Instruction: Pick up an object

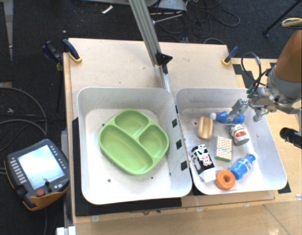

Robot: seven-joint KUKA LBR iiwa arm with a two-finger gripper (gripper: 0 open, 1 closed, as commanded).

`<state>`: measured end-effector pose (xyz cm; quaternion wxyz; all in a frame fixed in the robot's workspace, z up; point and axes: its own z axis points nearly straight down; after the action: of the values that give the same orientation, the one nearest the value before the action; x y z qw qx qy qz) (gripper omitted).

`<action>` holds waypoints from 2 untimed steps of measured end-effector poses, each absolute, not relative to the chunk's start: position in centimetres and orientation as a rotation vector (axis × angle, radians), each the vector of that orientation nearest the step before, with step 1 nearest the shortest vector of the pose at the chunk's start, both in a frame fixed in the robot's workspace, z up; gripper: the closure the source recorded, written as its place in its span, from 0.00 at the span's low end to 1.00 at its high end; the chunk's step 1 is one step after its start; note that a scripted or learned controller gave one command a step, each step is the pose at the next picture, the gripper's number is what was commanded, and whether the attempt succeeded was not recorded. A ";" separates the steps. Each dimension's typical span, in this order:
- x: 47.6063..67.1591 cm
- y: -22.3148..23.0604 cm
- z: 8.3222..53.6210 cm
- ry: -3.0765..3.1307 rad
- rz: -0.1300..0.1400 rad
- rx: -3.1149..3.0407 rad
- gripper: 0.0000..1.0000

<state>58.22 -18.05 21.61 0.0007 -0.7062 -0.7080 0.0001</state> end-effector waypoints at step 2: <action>57.9 -17.9 15.2 -2.218 0.006 -2.217 0.00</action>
<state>57.92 -17.88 15.18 0.0027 -0.7070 -0.7072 0.0019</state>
